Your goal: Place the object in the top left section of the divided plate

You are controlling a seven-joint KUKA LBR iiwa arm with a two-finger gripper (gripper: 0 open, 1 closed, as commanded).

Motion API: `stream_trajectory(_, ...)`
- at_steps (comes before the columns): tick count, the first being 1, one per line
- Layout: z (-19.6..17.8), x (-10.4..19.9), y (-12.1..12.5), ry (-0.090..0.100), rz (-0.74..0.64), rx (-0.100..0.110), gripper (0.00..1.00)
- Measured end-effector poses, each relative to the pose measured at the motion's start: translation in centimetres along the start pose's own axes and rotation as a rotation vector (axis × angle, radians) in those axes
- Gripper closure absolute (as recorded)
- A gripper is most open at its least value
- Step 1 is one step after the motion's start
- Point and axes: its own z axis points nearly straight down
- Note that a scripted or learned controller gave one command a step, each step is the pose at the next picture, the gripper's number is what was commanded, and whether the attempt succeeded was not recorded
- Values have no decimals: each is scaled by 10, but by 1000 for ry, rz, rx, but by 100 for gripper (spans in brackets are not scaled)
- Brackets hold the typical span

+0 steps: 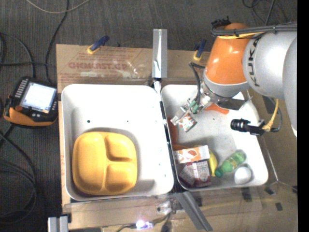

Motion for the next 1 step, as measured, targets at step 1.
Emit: stream_trajectory(1,-1,-51,47,-2,183,0,100)
